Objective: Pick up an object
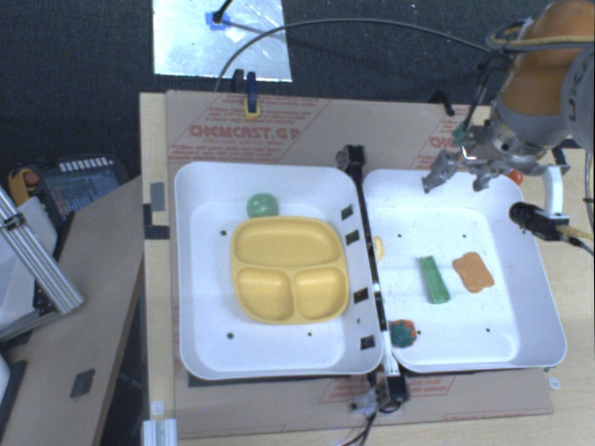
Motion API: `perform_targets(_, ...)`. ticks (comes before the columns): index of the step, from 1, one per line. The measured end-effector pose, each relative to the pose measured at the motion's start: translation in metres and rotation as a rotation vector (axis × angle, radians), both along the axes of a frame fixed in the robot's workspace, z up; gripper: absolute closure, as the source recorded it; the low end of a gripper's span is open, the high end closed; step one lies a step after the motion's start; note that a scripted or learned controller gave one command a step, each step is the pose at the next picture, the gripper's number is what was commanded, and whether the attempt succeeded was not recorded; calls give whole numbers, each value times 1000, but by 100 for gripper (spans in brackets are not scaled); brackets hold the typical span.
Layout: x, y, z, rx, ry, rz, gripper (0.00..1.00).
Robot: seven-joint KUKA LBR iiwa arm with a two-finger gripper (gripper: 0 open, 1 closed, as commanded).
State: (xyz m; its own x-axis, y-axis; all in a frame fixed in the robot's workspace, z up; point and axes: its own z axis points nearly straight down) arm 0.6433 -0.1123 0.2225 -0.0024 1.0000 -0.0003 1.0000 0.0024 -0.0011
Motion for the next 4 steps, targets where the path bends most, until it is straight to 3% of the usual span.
perform_targets(2, 1, -12, -107, 0, 1, -2, 0)
perform_targets(3, 3, -12, -93, -1, -7, -2, 100)
perform_targets(4, 8, -9, -48, -1, -7, 2, 100)
